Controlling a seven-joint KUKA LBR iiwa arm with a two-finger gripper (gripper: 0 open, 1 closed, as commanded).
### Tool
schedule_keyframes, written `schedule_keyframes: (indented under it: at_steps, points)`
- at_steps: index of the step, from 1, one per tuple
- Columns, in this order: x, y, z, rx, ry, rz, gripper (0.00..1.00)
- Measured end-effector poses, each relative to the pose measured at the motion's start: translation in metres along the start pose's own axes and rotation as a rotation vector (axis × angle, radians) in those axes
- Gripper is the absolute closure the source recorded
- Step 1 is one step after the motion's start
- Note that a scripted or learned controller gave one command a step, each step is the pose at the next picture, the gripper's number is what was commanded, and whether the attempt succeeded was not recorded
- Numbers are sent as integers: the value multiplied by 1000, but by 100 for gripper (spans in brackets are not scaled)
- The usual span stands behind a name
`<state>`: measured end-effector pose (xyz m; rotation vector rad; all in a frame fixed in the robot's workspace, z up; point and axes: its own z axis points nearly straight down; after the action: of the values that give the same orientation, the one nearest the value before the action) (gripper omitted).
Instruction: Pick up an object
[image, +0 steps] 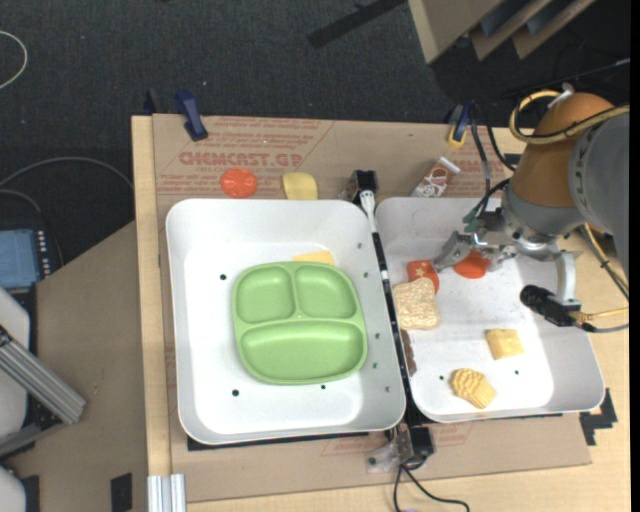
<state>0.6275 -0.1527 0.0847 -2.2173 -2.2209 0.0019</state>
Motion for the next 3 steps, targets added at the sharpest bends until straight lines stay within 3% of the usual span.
schedule_keyframes:
  at_steps: [1, 2, 3]
  points:
    - [-1, 1, -11, -3, -1, 1, 100]
    - [66, -50, -103, -1, 2, -2, 100]
    - [63, -48, -100, -1, 0, 1, 0]
